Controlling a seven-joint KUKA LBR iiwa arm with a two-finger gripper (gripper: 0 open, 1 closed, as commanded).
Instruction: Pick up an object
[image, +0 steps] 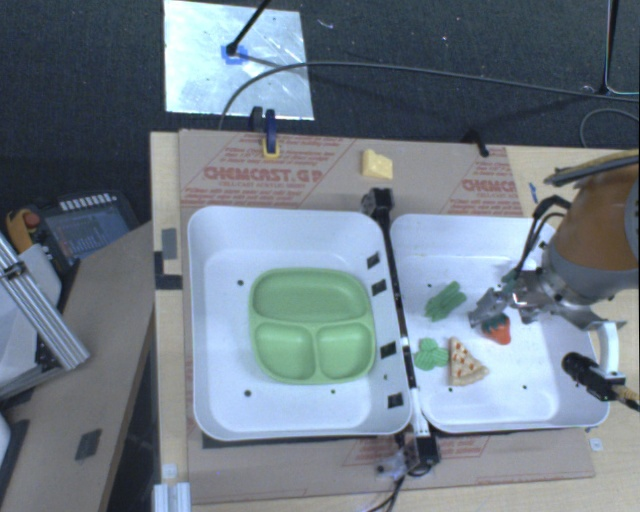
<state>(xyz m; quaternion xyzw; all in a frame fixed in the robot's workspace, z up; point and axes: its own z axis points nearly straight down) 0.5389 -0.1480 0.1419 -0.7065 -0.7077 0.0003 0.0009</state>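
The right bin (440, 400) holds a pale green leafy piece (445, 300), a smaller dark green piece (431, 354), a pizza slice toy (465, 361) and a small red object (499, 332). My gripper (492, 315) reaches in from the right and sits low in this bin, directly over the red object, which shows just below its tip. The pizza slice lies a little to the lower left of it, the pale green piece to its left.
The left bin (215, 300) holds a green divided tray (310, 325). A yellow block (377, 164) lies on the cardboard behind the bins. A black divider (390, 300) separates the bins. The arm's orange band (600, 215) hangs over the right bin's edge.
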